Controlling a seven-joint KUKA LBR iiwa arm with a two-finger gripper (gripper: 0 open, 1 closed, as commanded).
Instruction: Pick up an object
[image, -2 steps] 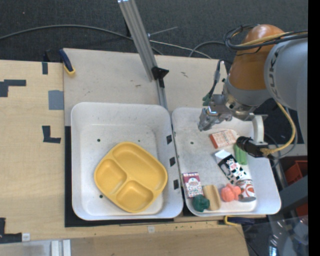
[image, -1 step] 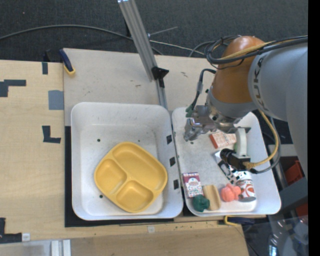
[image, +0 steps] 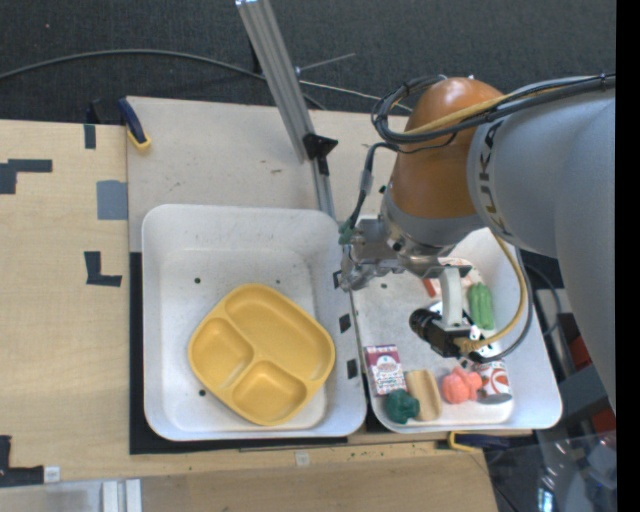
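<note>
At the left edge of the right bin (image: 545, 402), close to the far corner: the gripper (image: 362, 268), low over the white floor. Hard to tell if open or closed, too dark and small there. Nothing seen held. Along the near edge of that bin: a small red box (image: 383, 368), a green lump (image: 403, 405), a tan stick (image: 425, 393) and an orange toy (image: 460, 386), maybe a fruit, all packed close. Best to go for the red box, nearest and a bit apart. Come straight down over its middle, open wide first, keep off the bin wall, squeeze gently, then lift slowly.
</note>
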